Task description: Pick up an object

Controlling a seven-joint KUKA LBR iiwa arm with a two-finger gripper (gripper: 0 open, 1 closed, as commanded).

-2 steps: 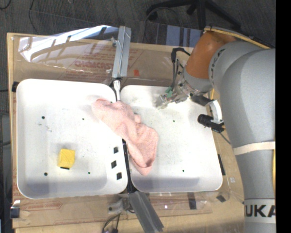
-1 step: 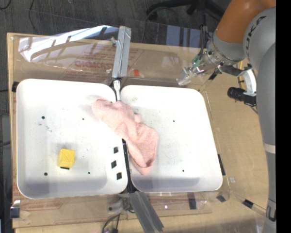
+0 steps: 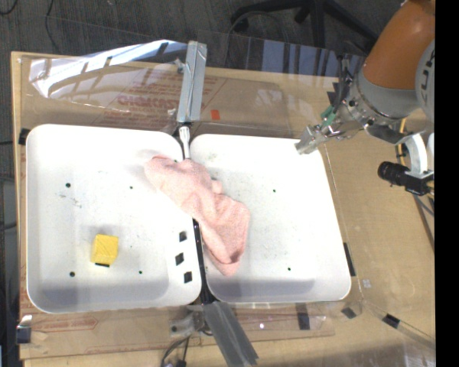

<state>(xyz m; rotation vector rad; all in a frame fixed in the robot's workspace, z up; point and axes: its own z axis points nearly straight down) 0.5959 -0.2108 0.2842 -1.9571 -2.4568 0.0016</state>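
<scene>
A pink cloth [image 3: 205, 209] is draped over the wall between the two bins [image 3: 53, 147]. A yellow block [image 3: 105, 249] is seen near the left bin's front. The gripper [image 3: 310, 141] is held above the right bin's back right corner; its grip cannot be told.

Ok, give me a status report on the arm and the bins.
Gripper up at the right bin's far corner, nothing in it. Pink cloth draped across the divider between bins. Yellow block in the left bin, untouched.
</scene>
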